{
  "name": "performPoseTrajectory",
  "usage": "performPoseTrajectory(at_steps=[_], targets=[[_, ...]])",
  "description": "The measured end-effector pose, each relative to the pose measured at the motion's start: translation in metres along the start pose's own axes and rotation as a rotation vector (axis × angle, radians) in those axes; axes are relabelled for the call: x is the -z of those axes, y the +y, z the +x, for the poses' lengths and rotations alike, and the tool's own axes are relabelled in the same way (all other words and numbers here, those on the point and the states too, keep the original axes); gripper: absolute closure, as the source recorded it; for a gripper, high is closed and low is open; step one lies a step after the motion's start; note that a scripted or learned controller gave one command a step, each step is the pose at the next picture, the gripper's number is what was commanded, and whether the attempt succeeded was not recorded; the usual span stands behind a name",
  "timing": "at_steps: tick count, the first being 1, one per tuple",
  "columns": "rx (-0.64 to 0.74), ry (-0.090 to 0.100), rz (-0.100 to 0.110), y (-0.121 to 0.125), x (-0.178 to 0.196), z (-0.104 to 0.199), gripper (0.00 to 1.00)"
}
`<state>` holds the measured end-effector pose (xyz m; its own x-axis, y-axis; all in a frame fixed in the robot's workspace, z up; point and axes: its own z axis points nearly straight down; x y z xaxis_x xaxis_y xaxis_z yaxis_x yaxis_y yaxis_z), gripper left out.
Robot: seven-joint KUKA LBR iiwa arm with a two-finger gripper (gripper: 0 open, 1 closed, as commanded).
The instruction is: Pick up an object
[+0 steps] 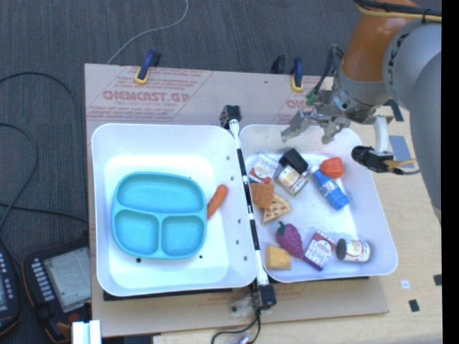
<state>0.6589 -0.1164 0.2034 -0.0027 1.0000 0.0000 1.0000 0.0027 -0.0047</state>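
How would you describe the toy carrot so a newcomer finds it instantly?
Start at the left white bin, which holds a blue divided tray. Just beside the tray's right edge lies the carrot, slim and orange. It is the only loose item there; other toys crowd the right bin.

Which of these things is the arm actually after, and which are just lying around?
Job, right bin:
claw, open above it
tomato
blue bottle
waffle
grapes
cheese
small can

Lying about:
blue divided tray and carrot, left bin
clamps
cables

Blue clamps [148,64] on the brown board [143,95]
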Motion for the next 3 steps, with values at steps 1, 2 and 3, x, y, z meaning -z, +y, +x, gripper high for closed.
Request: performPoseTrajectory(at_steps=[1,2,3], targets=[[-0.002,-0.001,-0.009,-0.018,-0.101,-0.011,0.0],[0.001,0.002,-0.004,-0.018,-0.093,-0.009,1.0],[0.0,-0.001,-0.002,-0.014,-0.021,0.068,1.0]])
